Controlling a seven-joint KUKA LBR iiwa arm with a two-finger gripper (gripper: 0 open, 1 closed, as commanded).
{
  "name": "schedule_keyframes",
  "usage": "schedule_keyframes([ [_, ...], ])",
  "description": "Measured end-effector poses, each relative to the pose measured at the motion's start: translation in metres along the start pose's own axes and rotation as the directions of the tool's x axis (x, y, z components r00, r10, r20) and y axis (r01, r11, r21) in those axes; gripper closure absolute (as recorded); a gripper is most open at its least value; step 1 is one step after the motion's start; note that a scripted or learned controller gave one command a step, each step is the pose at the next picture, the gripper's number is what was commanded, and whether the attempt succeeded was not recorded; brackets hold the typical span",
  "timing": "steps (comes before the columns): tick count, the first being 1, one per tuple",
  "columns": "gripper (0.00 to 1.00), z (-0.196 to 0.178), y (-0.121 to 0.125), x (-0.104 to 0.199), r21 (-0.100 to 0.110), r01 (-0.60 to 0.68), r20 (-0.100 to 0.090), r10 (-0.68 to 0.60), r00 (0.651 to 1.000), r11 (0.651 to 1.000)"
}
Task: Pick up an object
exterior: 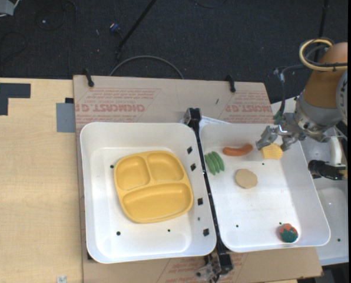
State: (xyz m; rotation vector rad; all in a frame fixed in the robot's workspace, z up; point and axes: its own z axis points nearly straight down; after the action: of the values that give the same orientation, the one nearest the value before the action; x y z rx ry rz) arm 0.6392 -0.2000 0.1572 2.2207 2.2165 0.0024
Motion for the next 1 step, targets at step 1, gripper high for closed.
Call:
schedule_keyframes([
  [1, 1.0, -0.0538, 0.0014, -0.0007, 0.0, 0.004, 0.0, -0.004, 1.0, 1.0],
])
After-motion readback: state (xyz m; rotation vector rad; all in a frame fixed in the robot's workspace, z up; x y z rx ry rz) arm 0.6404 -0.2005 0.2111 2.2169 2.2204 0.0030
